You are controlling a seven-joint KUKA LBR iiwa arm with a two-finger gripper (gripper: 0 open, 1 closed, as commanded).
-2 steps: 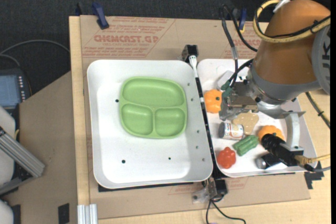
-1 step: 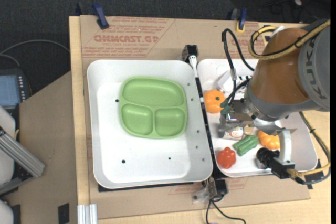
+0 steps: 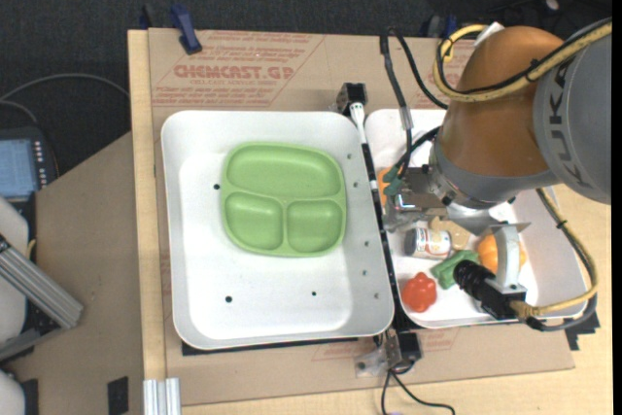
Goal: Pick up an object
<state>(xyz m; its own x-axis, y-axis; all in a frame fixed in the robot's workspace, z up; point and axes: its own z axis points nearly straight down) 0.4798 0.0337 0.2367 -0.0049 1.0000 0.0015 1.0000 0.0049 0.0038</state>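
On my feed the left bin (image 3: 194, 209) holds 1 thing: a green divided plate (image 3: 284, 199) with 3 compartments, 1 wide one at the far side and 2 smaller ones at the near side. It lies flat, a little toward the bin's far half, and the white floor around it is bare apart from a few small dark dots.

The right bin (image 3: 384, 133) is largely covered by the arm, which reaches in from the right with its orange band over the bin's far half. I can make out 4 small objects in the bin's near half. A red, tomato-like piece (image 3: 420, 291) sits closest to the near-left corner. A small labelled bottle (image 3: 429, 241) lies on its side just beyond it. A green piece (image 3: 448, 267) lies between the bottle and the red piece, slightly to their right. An orange round piece (image 3: 490, 254) is partly hidden behind the robot's own hardware.

The gripper (image 3: 408, 199) hangs low over the right bin near the wall it shares with the left bin, just beyond the bottle. I cannot tell whether it is open or closed, and I see nothing held in it.

Both bins sit on a brown bench sheet (image 3: 243, 63) with red print.
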